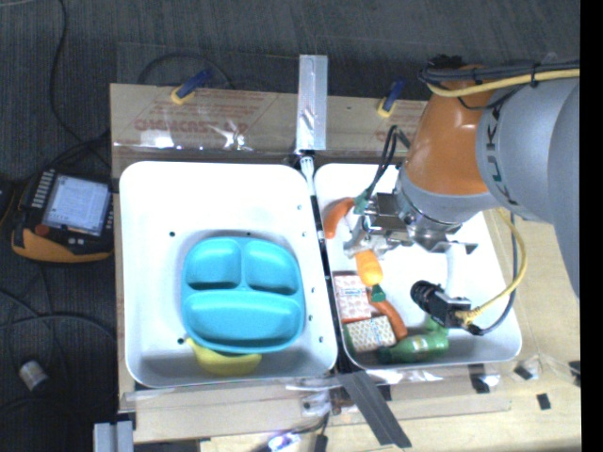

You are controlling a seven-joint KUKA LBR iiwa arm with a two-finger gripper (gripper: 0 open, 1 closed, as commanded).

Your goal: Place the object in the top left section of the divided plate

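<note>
A blue divided plate [245, 316] lies in the left bin [151, 215], with two small sections at its far side and one wide section nearer me. Its top left section [213, 262] holds nothing. My gripper [367, 238] hangs over the left part of the right bin [490, 337], below the orange wrist band. An orange and yellow toy food piece [369, 269] sits right under the gripper, and whether it is gripped is hidden. An orange carrot-like piece [334, 215] lies just left of the gripper by the bin wall.
Near the front of the right bin lie two small printed boxes [351, 299], a toy carrot [389, 315] and a green bottle [416, 347]. A black cable plug [435, 299] hangs off the arm. A yellow item [226, 361] pokes out from under the plate.
</note>
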